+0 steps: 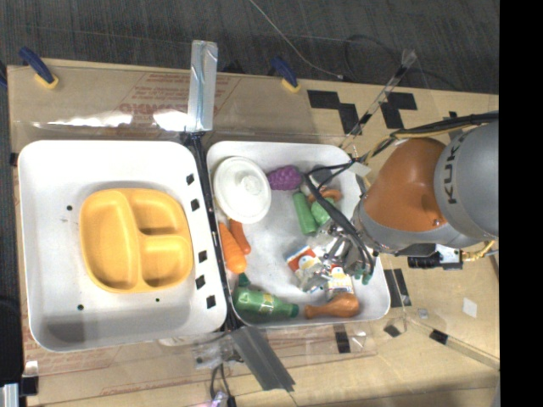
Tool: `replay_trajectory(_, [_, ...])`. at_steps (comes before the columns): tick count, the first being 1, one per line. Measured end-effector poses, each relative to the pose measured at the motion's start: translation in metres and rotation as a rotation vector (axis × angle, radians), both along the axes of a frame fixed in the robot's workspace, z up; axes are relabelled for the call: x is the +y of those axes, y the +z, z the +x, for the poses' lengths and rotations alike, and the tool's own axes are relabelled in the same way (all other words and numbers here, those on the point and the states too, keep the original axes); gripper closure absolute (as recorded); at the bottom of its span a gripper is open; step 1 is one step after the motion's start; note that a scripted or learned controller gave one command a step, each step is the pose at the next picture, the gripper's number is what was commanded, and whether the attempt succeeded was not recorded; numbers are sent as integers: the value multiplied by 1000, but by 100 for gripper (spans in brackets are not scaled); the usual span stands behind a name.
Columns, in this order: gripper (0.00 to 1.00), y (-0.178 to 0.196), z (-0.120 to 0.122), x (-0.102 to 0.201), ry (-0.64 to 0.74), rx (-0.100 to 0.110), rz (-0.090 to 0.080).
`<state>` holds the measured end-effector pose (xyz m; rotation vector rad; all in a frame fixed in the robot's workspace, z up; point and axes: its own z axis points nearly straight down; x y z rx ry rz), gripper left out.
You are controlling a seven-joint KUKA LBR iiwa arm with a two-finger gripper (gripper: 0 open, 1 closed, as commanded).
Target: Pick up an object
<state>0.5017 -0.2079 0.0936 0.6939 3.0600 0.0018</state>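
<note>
Right bin (280,153), near edge: green bottle (265,305) and drumstick (333,308), both probably light, rigid plastic; the bottle's neck looks the best hold. Gripper (327,270) low over small packets (307,259); its opening cannot be told. Beyond: carrot (235,244), white lid (243,187), grapes (285,177). Left bin (51,164): yellow tray (136,236)

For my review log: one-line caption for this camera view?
Gripper low among toy food in the right bin; yellow tray in the left bin.
</note>
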Motion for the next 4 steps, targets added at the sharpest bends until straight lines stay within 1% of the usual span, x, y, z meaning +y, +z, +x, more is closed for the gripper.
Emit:
replay_trajectory(1, [0, -2, 4, 53, -10, 6, 2])
replay_trajectory(2, [0, -2, -3, 66, -185, 8, 2])
replay_trajectory(3, [0, -1, 45, 17, 126, 2, -1])
replay_trajectory(4, [0, -1, 3, 0, 50, 1, 0])
